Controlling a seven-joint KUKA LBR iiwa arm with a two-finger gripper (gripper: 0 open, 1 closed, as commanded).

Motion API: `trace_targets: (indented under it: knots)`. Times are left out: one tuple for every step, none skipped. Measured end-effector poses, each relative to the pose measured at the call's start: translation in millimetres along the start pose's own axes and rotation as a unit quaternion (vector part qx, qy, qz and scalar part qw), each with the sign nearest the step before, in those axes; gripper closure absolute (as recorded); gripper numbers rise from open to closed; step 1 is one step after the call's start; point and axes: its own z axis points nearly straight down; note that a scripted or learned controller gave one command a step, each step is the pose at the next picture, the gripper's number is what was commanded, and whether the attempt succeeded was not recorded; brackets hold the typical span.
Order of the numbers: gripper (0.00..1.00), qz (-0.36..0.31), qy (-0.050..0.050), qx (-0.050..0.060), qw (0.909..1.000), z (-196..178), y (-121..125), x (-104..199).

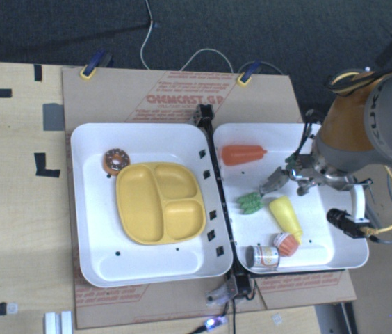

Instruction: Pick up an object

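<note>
Over the right bin [321, 257], the hand [274, 183] hovers beside the yellow bottle [286, 216]; whether spread, I cannot tell.

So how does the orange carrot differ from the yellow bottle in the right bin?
The orange toy carrot lies level near the bin's far wall; the yellow squeeze bottle lies slanted nearer the middle. The carrot is one colour; the bottle has a reddish cap end. Both lie flat in the right white bin.

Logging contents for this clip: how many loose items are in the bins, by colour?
Yellow: 2, divided plate, bottle
Orange: 1, carrot
Green: 1, leafy toy
Brown: 1, doughnut
Silver: 1, can
Total: 6
</note>
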Motion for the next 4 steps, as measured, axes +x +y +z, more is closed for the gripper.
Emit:
trace_targets:
  knots:
    - [0.00,0.001,0.001,-0.006,1.0000,47,2,1]
    - [1.00,-0.001,0.002,-0.008,1.0000,34,5,3]
    - [1.00,0.000,-0.001,-0.006,1.0000,-28,4,-3]
    - [1.00,0.000,-0.001,-0.006,1.0000,-86,7,-11]
